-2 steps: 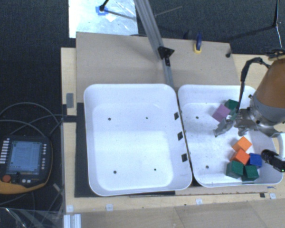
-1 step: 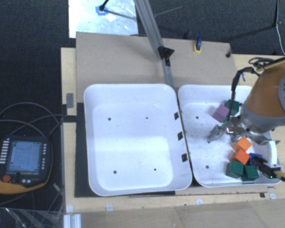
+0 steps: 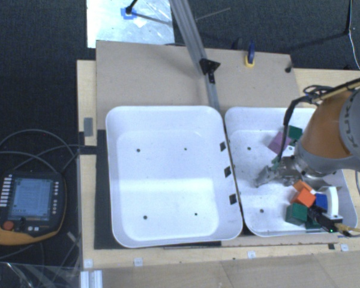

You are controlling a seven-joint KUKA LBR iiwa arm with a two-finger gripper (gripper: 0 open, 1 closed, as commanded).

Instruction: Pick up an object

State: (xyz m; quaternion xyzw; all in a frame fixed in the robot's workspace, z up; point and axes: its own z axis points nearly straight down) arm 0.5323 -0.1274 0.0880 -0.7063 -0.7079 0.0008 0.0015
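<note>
Right now, right bin (image 3: 247, 161) w/ purple, green, orange, blue blocks (image 3: 306, 204), tool (image 3: 270, 176) state unclear, left bin (image 3: 168, 116) beside.

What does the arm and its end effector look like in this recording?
The arm is a thick rounded body, grey with a broad orange band above the wrist. A dark cable loops alongside it. The end effector is a small grey metallic piece, too blurred for finer detail.

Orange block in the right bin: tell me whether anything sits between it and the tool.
Nothing visible does. The tool is low over the right bin, and the orange block lies just beside it, with bare bin floor between them.
</note>
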